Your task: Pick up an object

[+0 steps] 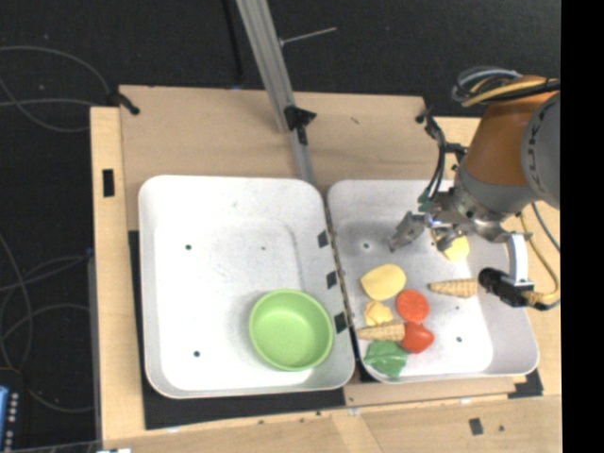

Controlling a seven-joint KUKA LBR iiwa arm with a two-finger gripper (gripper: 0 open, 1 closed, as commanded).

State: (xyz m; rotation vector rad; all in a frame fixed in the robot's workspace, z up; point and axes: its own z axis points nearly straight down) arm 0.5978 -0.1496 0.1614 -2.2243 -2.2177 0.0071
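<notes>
A wooden bench [217, 135] is seen from above, bearing two shallow white bins side by side. The left bin [208, 234] holds a green bowl [290, 329] near its lower right corner. The right bin [377, 215] holds the smaller objects, clustered along its lower left part.

The grey arm [505, 154], with its orange band, is seen reaching in from the right over the upper right part of the right bin. The gripper [425, 226] is held low above the bin floor — how far it is parted cannot be told, and nothing is seen clearly between its tips. A small yellow piece [457, 248] lies just beside it.

Below are found a yellow potato-like piece [383, 280], two red tomatoes [412, 306], a green leaf-shaped piece [385, 358] and two tan cones — one [454, 289] set apart to the right.
</notes>
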